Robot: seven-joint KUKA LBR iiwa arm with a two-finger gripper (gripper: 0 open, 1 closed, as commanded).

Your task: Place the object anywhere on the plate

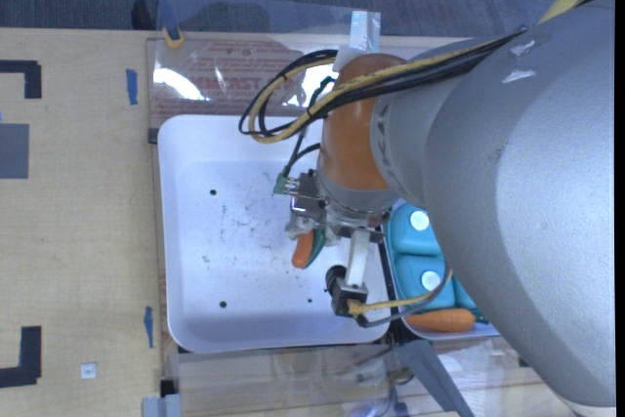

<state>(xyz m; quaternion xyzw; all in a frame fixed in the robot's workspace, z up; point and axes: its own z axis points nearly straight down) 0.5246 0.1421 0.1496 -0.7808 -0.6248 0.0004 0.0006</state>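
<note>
A small orange carrot toy (303, 252) with a green top sticks out from under my gripper (309, 234), over the right-hand part of the left white bin (210, 210). The fingers appear shut on it, with its orange tip pointing down-left. The blue plate (422, 252) lies in the right bin, just right of the gripper and mostly hidden by the arm. A second orange piece (444, 319) rests at the plate's near edge.
The grey arm and its orange band (354, 127) cover most of the right bin. Yellow and black cables (283, 103) loop above the left bin's far wall. A black fitting (342, 293) hangs off the wrist near the bins' divider.
</note>
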